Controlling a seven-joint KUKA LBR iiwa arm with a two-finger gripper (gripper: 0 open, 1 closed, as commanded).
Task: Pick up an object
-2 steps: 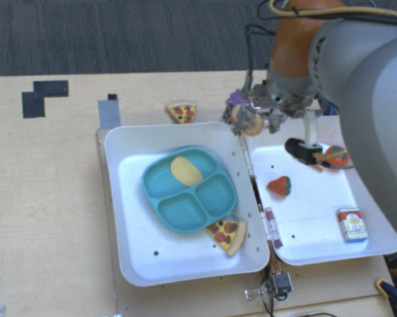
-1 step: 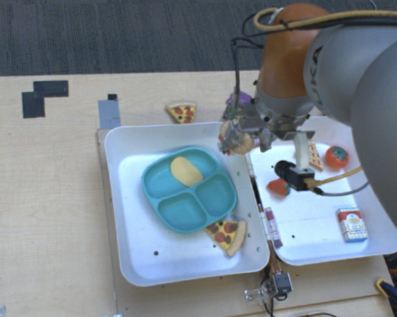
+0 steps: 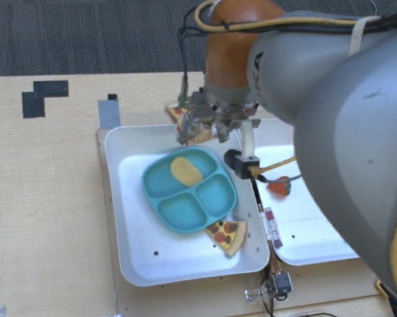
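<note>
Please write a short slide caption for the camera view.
Grey arm's gripper over the left white bin, above a teal divided plate beside a toy pizza slice.

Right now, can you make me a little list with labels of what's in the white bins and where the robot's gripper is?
left bin: shallow white bin holding a plate and toy pizza
plate: teal plastic divided plate, three compartments, lying flat
on the plate: yellow oval toy food piece in the far compartment
pizza: toy pizza slice, near edge of the plate, partly under it
right bin: second white bin with a small red toy
gripper: gripper over the left bin's far edge; fingers unclear
</note>
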